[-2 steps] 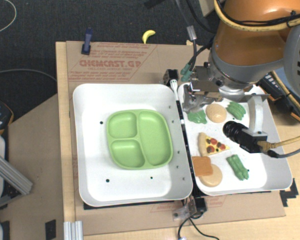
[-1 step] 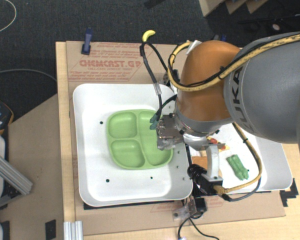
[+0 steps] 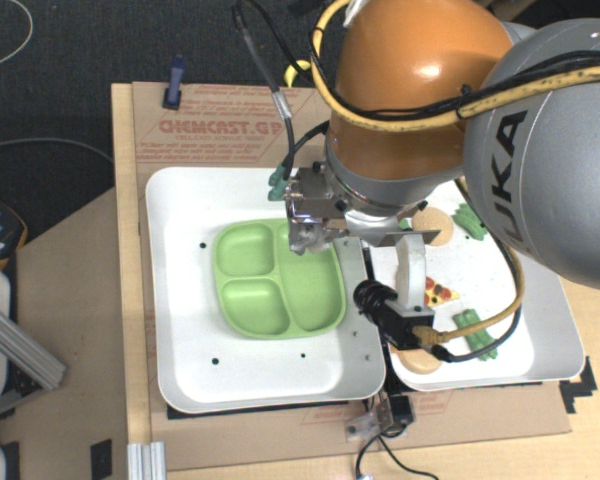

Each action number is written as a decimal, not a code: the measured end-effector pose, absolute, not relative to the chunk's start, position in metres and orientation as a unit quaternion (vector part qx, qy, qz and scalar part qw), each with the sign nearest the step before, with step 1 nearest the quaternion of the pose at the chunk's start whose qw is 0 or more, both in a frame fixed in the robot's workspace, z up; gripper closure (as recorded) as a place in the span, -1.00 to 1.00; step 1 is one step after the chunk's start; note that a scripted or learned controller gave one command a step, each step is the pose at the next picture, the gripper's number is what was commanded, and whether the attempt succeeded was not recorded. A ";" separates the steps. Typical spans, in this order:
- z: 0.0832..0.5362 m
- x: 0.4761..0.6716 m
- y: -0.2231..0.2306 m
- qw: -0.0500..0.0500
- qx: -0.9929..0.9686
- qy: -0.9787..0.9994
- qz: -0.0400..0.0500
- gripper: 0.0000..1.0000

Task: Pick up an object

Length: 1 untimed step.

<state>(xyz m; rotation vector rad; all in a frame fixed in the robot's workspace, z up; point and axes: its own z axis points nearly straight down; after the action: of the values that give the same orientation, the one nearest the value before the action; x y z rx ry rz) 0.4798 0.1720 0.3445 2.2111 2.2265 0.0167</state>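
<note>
Big grey arm [image 3: 550, 178] w/ its orange band [image 3: 420, 58] leans in from the right, covering the far-right part of the bench [image 3: 220, 118] and the seam btwn the bins. The left bin [image 3: 180, 268] sits square on the brown board, the right bin [image 3: 545, 343] tight beside it, edges touching. In the left bin there's the green divided plate [image 3: 280, 288], three compartments, lying flat, closer to the bin's right edge than its left, approx midway front to back. And the gripper [image 3: 305, 230] is right over the plate's far-right corner, at the rim; touching or just above, can't tell, and whether it's apart or together, can't tell either. Nothing seen held. Over in the right bin, small stuff: a green piece [image 3: 477, 330] near the front edge, another green piece [image 3: 470, 220] toward the far edge, a pizza-slice-looking bit [image 3: 440, 293] btwn them, a tan disc [image 3: 420, 360] by the front-left corner. Blue clip [image 3: 173, 83] on the board's far-left corner.
</note>
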 end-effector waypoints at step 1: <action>0.538 0.480 0.180 0.004 0.706 0.708 0.010 1.00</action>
<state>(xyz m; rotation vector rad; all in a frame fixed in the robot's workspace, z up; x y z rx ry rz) 0.4798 0.1798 0.5377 2.2128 2.2188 0.0306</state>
